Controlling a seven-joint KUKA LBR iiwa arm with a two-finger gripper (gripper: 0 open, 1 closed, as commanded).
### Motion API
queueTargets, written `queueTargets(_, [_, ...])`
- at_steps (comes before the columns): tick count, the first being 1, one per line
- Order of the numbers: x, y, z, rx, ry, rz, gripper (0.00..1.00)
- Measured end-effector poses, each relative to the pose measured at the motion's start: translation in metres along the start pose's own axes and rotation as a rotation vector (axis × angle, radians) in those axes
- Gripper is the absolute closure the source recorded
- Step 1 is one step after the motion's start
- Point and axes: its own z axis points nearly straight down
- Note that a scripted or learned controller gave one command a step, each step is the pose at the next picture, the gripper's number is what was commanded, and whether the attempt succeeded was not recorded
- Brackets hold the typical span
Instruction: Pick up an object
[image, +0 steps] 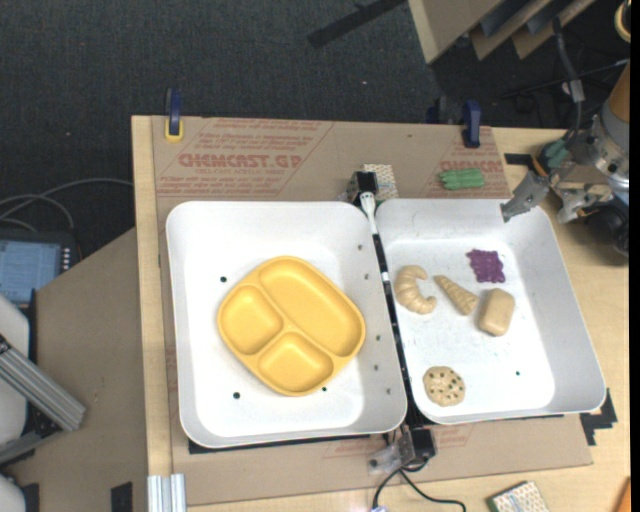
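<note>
The right bin (560, 330) holds several toy foods: a croissant (412, 288), a cone-shaped pastry (458, 294), a tan bread roll (496, 311), a purple grape bunch (486, 265) and a chocolate-chip cookie (444, 385). My gripper (548, 200) hangs over the bin's far right corner, above and to the right of the grapes. Its two fingers stand apart, open, with nothing between them.
A yellow three-compartment plate (290, 325) lies in the left bin (190, 260). A small green piece (462, 179) rests on the brown board behind the right bin. Blue clamps (175, 124) hold the board's far edge. The arm's body fills the upper right.
</note>
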Motion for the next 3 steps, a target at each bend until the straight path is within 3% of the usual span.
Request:
queueTargets(1, [-0.043, 0.027, 0.177, 0.005, 0.014, 0.000, 0.00])
queueTargets(2, [-0.034, -0.009, 0.180, 0.006, 0.003, 0.001, 0.00])
queueTargets(3, [0.072, 0.028, 0.179, -0.003, 0.002, -0.009, 0.00])
